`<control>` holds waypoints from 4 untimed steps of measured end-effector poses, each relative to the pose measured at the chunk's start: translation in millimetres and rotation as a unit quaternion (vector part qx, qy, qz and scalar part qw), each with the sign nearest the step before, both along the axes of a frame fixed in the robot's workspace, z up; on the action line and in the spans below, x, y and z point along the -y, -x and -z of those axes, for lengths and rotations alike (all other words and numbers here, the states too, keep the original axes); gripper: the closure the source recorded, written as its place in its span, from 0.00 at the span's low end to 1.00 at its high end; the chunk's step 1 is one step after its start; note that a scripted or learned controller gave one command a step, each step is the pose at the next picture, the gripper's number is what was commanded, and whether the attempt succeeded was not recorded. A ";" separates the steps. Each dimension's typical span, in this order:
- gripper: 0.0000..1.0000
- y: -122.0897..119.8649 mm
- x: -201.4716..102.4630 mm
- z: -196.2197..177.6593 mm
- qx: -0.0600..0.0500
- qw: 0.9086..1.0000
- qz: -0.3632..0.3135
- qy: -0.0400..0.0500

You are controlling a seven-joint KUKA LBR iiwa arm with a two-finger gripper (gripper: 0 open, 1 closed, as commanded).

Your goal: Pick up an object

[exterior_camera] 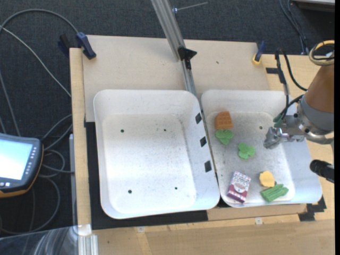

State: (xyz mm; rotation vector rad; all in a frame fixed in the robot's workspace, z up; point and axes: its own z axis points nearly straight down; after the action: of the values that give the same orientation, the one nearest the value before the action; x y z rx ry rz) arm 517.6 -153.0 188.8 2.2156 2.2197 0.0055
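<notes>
Objects lie scattered in the right bin (297, 179), while the left bin (106, 105) beside it shows only dark specks on its floor. An orange block (223, 120) sits near the right bin's far-left corner, with a green leafy piece (225, 137) touching its near side. A second green piece (246, 151) rests toward the middle of the bin floor. Along the near edge, a pink and white packet (239, 186) lies by the near-left corner, a yellow piece (266, 178) sits to its right, and a long green piece (274, 192) lies just beside the yellow one, closer to the near rim.

The arm comes in over the right edge of this bin, its orange band (324, 92) above the wrist. The gripper (272, 139) hangs low over the floor near the right side, apart from every object, nothing between its fingers; whether they are spread or closed cannot be told. A metal pole (170, 28) slants across the bench's far side, meeting the gap between the bins.
</notes>
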 end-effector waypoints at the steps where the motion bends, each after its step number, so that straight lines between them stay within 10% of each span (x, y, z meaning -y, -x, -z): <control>1: 1.00 -2.7 3.0 -64.6 0.001 1.000 0.000 0.001; 2: 1.00 -3.4 3.0 -61.7 -0.002 1.000 0.000 0.000; 4: 1.00 -35.8 -100.8 -56.6 -0.004 1.000 -0.002 -0.002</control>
State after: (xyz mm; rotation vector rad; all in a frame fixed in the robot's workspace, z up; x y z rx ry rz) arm 553.4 -52.2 245.4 2.2167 2.2312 0.0006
